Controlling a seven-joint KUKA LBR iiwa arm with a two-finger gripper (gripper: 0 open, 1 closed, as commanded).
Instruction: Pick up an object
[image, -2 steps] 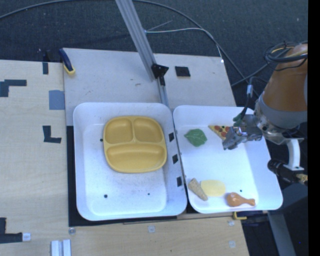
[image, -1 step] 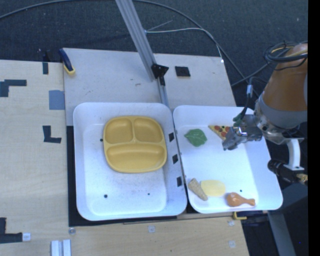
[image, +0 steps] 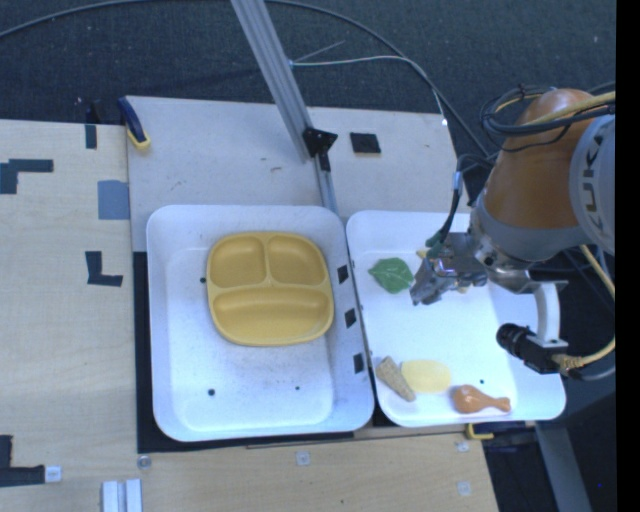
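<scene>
Green leaf (image: 391, 274) lies in the right bin (image: 520, 405), just beside the end effector (image: 432, 283); whether that is open or closed I cannot tell. Left bin (image: 165, 300) holds a yellow plate (image: 270, 288).

A green leaf (image: 391, 274), pale yellow piece (image: 427, 376), tan wedge (image: 396, 379) and orange drumstick (image: 480, 401) lie in the right bin (image: 520, 300).

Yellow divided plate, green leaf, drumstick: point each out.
Yellow divided plate (image: 270, 288): camera view, on the ridge between its compartments.
Green leaf (image: 392, 274): camera view, middle of the leaf.
Drumstick (image: 472, 400): camera view, on the thick meaty end.
</scene>
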